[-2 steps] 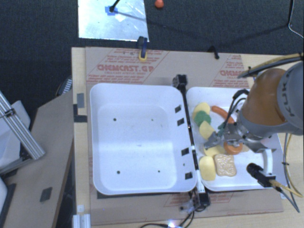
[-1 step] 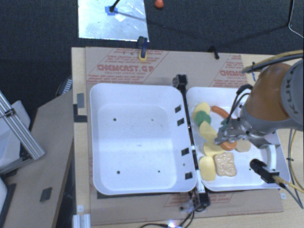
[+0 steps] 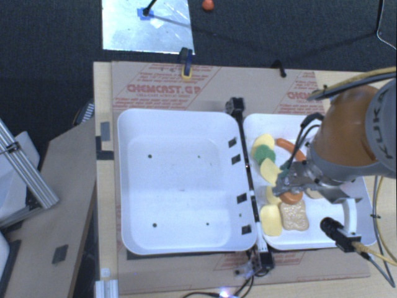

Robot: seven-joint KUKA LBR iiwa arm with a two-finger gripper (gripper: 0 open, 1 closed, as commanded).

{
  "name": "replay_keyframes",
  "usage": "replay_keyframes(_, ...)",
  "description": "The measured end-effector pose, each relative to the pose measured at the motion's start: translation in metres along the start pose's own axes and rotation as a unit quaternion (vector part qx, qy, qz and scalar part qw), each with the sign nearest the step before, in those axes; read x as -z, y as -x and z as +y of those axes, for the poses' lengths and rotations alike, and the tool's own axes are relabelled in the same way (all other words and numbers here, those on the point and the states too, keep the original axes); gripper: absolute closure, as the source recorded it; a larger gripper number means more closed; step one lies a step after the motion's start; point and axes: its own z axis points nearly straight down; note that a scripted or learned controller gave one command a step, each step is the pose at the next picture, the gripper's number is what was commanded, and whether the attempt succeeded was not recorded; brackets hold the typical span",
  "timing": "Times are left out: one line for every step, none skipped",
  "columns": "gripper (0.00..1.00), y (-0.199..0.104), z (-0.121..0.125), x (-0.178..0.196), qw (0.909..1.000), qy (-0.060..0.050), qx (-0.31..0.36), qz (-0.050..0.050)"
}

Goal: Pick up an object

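In the right-hand shallow white bin (image 3: 366,225) lies a small heap of toy food: a pale yellow rounded piece (image 3: 263,141) at the top, a green rounded piece (image 3: 263,153) just beneath it, a yellow-green piece (image 3: 269,170) below that, a long orange carrot-like piece (image 3: 286,145) slanting beside them, a pale yellow lump (image 3: 270,220) near the bin's front edge, and a tan, speckled slice like bread (image 3: 294,216) touching that lump's right side. A small orange piece (image 3: 291,197) sits just above the slice, right at the tip of the two-finger gripper (image 3: 287,185). Whether the jaws are spread or pinching anything cannot be told. The grey arm with its orange band (image 3: 347,129) covers the bin's right part. The left-hand shallow white bin (image 3: 133,166) sits alongside, the two touching at a black hinged divider (image 3: 245,166). Both rest on a brown printed cardboard sheet (image 3: 167,85).
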Motion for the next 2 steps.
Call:
replay_keyframes(1.0, -0.054, 0.022, -0.002, 1.0, 0.001, 0.001, -0.001)
replay_keyframes(1.0, -0.132, 0.077, 0.035, 1.0, 0.004, 0.003, 0.0)
